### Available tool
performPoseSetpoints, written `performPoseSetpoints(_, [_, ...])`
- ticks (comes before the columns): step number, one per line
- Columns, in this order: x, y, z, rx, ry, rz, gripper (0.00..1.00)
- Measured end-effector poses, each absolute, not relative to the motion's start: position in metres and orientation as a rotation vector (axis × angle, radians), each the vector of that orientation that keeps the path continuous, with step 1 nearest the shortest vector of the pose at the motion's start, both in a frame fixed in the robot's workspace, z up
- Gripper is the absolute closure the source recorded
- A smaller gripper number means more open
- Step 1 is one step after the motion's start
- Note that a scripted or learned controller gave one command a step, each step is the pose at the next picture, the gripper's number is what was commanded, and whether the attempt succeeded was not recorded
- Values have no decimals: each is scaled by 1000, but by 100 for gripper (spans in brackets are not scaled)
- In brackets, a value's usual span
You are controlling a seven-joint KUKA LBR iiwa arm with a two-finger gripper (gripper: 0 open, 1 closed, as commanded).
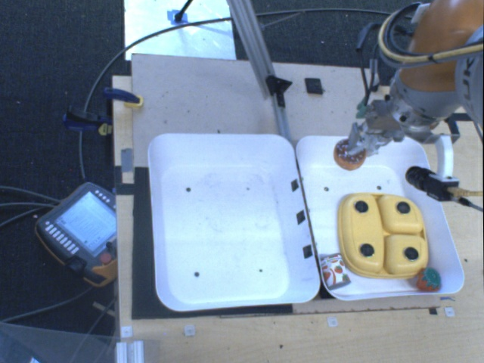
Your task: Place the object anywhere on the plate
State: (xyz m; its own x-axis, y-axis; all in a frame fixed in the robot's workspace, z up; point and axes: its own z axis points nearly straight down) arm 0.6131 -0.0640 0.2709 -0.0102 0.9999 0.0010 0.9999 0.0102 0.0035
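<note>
Yellow plastic is filling the near part of the right bin (pixel 454 248): a plate (pixel 383 235) with four compartments, each marked by a dark dot, is lying flat on the bin floor. Just off its near right corner a small red and green thing (pixel 429 280) is sitting against the bin wall. At the bin's near left corner a small printed packet (pixel 334 271) is lying tilted, close to the plate but apart from it. To the left, the left bin (pixel 174 203) is sitting edge to edge with the right one, with black clips along the seam between them. Off the bench (pixel 212 89) on the left, a grey pendant (pixel 79 233) with a lit screen is lying on the dark floor among cables.

Farther back in the right bin, a small round brown object (pixel 350 156) with pale specks is sitting near the far wall, well apart from the plate. The tool (pixel 361 138) is reaching down onto it from the right, and its tip is touching or covering the object's top right edge. Whether the tool is clenched on it or released, I cannot tell. Behind it the grey arm (pixel 423 104) is slanting up to the right, its orange band (pixel 452 17) showing at the far right corner with yellow and black hoses looping around it. A black cylinder (pixel 427 181) is sticking out below the wrist, over the bin's right side.

Farthest back, a metal pole (pixel 253 40) is crossing the bench at a slant.
</note>
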Motion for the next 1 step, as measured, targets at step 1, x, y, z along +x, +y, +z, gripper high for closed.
performPoseSetpoints(1, [625, -14, 252, 2210, 2232, 3, 100])
